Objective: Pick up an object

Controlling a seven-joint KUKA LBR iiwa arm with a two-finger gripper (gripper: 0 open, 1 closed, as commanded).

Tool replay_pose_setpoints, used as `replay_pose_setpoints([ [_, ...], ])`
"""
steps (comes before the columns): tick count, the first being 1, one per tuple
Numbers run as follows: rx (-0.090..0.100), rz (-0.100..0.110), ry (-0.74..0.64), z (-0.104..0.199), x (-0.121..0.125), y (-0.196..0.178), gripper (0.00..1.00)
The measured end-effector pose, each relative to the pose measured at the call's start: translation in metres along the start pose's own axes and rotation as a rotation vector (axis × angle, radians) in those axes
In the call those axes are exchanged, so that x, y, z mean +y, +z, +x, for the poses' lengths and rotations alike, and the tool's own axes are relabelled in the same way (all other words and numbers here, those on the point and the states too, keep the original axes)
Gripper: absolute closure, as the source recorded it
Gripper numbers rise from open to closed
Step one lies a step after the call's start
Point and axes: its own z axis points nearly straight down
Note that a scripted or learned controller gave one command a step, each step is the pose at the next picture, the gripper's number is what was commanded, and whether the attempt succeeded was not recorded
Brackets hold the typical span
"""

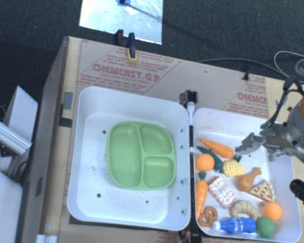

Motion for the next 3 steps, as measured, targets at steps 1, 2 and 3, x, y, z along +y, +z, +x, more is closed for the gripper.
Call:
replay_pose_setpoints([
  [1,-0.003,-0.007,0.003,-0.021,0.033,0.171,0.00],
  [2,0.000,0.001,0.002,-0.030,0.003,0.173,0.00],
  [3,-0.002,-0.002,0.003,-0.086,0.041,0.151,0.00],
])
